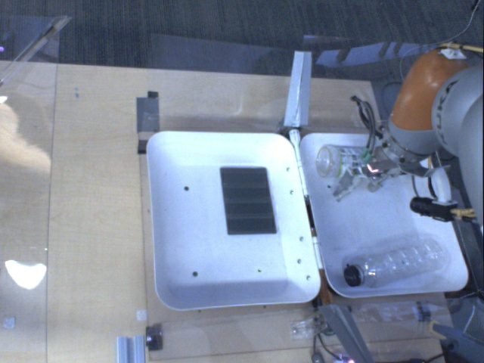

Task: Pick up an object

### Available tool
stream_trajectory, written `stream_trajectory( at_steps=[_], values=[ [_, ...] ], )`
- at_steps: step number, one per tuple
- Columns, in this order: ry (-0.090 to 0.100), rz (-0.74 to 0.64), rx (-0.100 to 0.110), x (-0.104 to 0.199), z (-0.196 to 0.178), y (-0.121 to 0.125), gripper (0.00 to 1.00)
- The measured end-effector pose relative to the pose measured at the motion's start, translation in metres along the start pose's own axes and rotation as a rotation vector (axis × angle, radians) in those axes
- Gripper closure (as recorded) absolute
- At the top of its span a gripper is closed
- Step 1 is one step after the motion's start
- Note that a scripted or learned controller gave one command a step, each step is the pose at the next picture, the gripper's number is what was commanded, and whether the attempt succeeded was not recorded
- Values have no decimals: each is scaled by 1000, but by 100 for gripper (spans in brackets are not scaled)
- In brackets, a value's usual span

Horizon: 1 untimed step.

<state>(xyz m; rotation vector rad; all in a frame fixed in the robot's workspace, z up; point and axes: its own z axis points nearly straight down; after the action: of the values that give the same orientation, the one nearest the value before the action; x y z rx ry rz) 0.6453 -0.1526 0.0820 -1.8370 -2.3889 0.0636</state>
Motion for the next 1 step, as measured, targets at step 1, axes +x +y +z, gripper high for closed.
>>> stream_trajectory(
  at_steps=[1],
  values=[
    [-36, 157, -24, 15, -7, 2, 0]
  ],
)
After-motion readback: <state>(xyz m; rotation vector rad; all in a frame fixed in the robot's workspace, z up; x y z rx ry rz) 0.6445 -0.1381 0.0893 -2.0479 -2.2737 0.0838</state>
